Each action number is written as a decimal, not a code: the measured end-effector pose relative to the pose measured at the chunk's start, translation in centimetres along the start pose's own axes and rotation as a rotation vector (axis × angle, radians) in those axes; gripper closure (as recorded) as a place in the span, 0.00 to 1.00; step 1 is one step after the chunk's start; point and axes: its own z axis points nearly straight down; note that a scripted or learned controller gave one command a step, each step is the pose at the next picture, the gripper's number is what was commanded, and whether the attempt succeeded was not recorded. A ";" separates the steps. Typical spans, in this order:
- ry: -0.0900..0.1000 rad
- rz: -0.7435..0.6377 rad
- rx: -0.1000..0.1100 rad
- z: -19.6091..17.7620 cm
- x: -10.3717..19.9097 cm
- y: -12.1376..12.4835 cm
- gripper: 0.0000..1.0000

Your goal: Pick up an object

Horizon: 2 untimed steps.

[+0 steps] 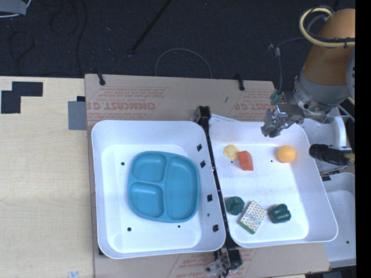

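Orange ball, small, round, nr red block.

blue tray | white bins | orange ball | red block | packet green-speckled, perhaps

You see two smooth white plastic bins on printed brown cardboard; at nine o'clock, pale matt wood-grain benchtop.

You see the gripper over the right bin's upper rim; a blue plate fills the left bin.
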 end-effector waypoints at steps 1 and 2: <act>0.000 0.000 0.002 2.0 5.1 -1.1 1.00; 0.000 0.000 0.002 2.8 10.6 -1.5 1.00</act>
